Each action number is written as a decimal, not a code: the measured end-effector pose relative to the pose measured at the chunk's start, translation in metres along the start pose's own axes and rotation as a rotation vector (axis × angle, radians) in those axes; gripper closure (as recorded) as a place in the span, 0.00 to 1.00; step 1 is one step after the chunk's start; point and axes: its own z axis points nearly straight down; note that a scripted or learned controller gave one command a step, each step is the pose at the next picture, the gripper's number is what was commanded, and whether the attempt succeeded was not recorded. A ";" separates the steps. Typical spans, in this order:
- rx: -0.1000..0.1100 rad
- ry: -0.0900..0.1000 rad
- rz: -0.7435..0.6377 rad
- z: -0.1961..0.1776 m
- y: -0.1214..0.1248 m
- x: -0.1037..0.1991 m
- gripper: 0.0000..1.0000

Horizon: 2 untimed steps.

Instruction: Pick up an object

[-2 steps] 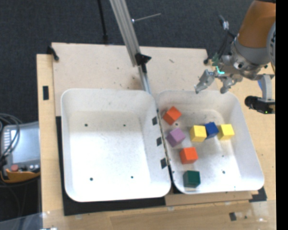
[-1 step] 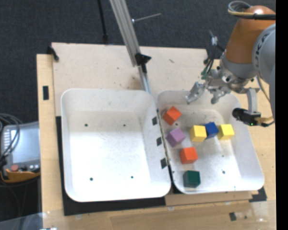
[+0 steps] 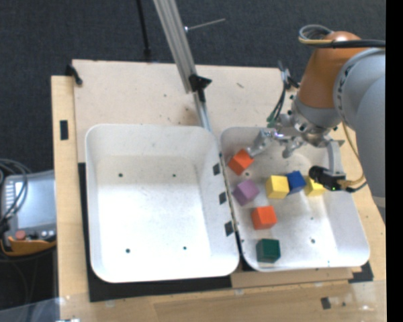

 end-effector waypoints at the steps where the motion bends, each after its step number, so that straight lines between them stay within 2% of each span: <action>1: -0.022 -0.002 0.003 0.023 0.006 -0.002 0.00; 2: -0.025 -0.001 0.006 0.013 0.007 -0.002 1.00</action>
